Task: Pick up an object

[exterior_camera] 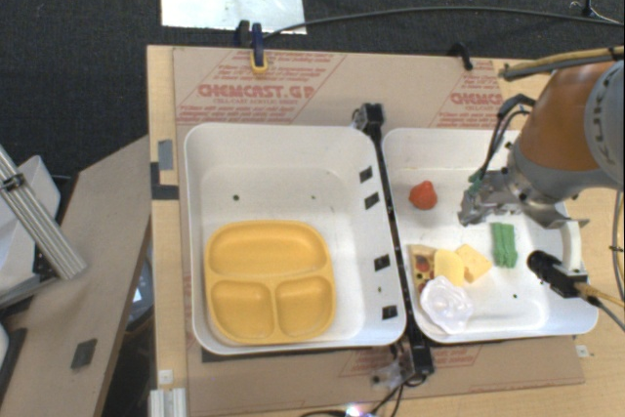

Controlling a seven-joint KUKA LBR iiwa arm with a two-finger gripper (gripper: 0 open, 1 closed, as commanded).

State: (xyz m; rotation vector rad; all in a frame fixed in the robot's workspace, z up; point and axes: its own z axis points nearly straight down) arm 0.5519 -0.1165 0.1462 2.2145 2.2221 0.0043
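Observation:
My gripper (476, 210) hangs over the right bin (439, 149), its metal tip just right of a small red tomato-like object (423, 195) and above-left of a green ridged piece (504, 244). Nothing shows between its fingers. Lower in the same bin lie two yellow cheese-like blocks (462, 264), a clear crumpled plastic piece (445, 301) and a small brown item (423, 263) by the bin's left wall.
The left bin (283, 156) holds a yellow three-compartment tray (270, 280). A black clipped divider (383, 210) runs between the bins. The orange-banded arm (571, 127) covers the right bin's far right corner. Cardboard lies under both bins.

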